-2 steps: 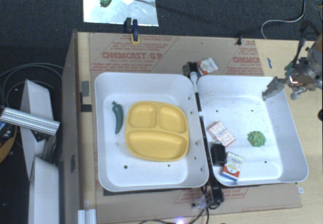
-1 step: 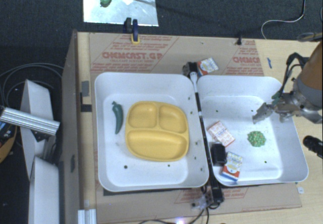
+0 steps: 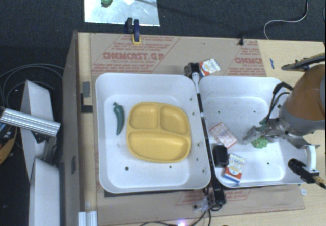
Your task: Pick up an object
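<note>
From the overhead camera we are looking down on two white bins side by side on the bench. The left bin [image 3: 107, 118] carries a yellow divided tray [image 3: 158, 132] sitting near its middle, and just to the tray's left lies a dark green pepper [image 3: 118, 117], apart from the tray and stretched lengthwise.

Over in the right bin [image 3: 239, 103] things are busier. The arm [image 3: 308, 100] comes in from the right, orange band showing above the wrist, and its gripper [image 3: 259, 136] is down low over the bin floor. Right at the fingertips sits a small green object [image 3: 261, 143], touching or nearly touching them. We think the fingers are around it, but at this slant we honestly cannot tell whether they are apart or together.

To the left of the gripper lies a small patterned card [image 3: 222, 134], flat on the bin floor. Below it, near the dividing wall, is a black block [image 3: 220, 155], and just beside that a small carton [image 3: 234, 168] in red, white and blue rests near the front edge.
</note>
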